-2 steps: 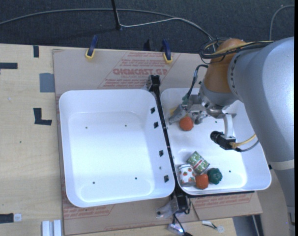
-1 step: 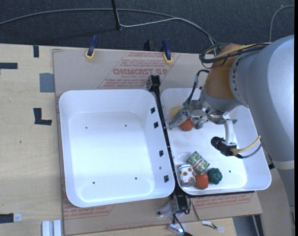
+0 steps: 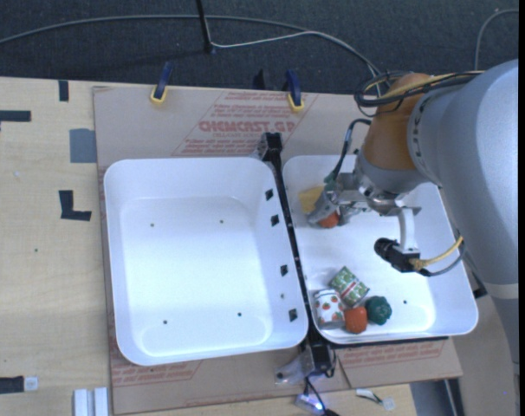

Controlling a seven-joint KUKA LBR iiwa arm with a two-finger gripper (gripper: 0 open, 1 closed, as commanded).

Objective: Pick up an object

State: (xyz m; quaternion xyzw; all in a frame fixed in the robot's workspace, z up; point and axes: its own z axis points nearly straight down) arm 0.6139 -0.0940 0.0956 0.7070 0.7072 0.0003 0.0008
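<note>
Two white bins sit side by side; my gripper (image 3: 330, 208) is low in the right bin (image 3: 418, 319), toward its ten o'clock corner, over a small orange-red object (image 3: 329, 221) beside a yellow piece (image 3: 310, 199). How my jaws stand I cannot tell. At six o'clock lie a green-and-white packet (image 3: 348, 285), a white cup (image 3: 328, 306), a red-orange ball (image 3: 356, 320) and a dark green lump (image 3: 379, 309)

Premises are presenting as a robotics lab: a cardboard sheet (image 3: 245, 124) is sitting clamped by blue-and-yellow clips (image 3: 162, 85) to a plywood bench (image 3: 37, 232), black tape marks (image 3: 69, 206) are dotting it, and cables (image 3: 245, 33) are trailing behind.
</note>
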